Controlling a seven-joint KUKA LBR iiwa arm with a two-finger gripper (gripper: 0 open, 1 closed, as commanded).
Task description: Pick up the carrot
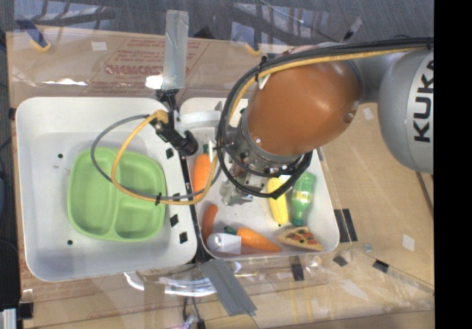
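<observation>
A green divided plate (116, 195) fills the left bin (33, 172). In the right bin (328, 209), the gripper (240, 186) hangs amid a corn cob (278, 201), green bottle (302, 198) and pizza slice (300, 237). The carrot (254, 240) lies along the bin's near edge, just below the gripper, untouched. Whether the gripper is spread: cannot tell.

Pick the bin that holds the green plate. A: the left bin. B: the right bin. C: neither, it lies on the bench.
A: the green plate lies flat in the left bin, while the carrot and other toy foods sit in the right bin.
</observation>
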